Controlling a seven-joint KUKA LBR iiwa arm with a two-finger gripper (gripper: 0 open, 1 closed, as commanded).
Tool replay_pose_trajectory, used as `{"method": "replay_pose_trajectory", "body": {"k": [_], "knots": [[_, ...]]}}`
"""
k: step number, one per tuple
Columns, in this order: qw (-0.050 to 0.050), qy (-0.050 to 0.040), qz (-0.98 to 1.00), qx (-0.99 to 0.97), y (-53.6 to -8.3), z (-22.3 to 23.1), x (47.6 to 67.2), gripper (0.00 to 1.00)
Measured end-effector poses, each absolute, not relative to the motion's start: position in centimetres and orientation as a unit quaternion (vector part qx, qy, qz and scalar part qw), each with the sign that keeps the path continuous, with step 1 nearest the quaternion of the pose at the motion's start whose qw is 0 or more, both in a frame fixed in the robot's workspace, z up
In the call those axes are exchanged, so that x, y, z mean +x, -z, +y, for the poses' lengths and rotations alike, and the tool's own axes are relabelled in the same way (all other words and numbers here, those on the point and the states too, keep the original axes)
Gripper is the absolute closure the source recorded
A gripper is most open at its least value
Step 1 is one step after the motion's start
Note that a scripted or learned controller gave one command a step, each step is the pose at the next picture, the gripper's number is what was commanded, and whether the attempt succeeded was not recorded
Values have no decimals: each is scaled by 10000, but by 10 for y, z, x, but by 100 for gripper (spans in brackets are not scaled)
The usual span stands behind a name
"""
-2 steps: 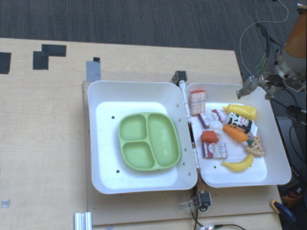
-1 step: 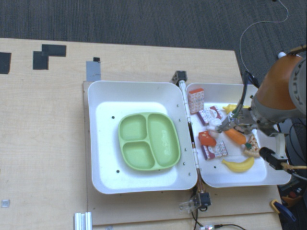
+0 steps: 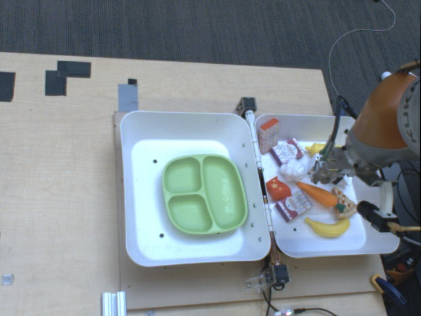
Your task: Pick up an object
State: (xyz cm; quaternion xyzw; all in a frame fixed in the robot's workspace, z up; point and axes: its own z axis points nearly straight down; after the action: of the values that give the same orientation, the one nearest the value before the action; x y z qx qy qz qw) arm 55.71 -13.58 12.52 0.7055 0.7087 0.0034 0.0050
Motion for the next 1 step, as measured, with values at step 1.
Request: {"method": "replay_pose_trajectory", "body": {"k": [1], "knots": [[48, -32, 7086, 7056, -125, -136, 557, 0]]}}
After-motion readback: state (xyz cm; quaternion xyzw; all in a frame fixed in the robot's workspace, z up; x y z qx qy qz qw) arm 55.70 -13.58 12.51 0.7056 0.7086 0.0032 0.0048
